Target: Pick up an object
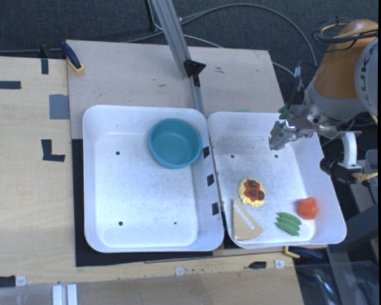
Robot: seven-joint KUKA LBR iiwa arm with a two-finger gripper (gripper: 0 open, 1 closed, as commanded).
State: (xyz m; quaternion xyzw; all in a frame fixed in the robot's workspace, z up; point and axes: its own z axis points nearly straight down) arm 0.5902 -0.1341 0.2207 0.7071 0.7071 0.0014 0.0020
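gripper hovering over right bin upper area, finger state: cannot tell | nothing held | candidates clustering at bin's near end: pizza toy, red piece, green pod, wedge | blue bowl sitting in left bin

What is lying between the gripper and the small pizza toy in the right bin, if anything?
Nothing visible does. The gripper hangs over the upper part of the right bin, and the pizza toy lies lower in that bin with bare white floor between them. The sandwich wedge sits beyond it.
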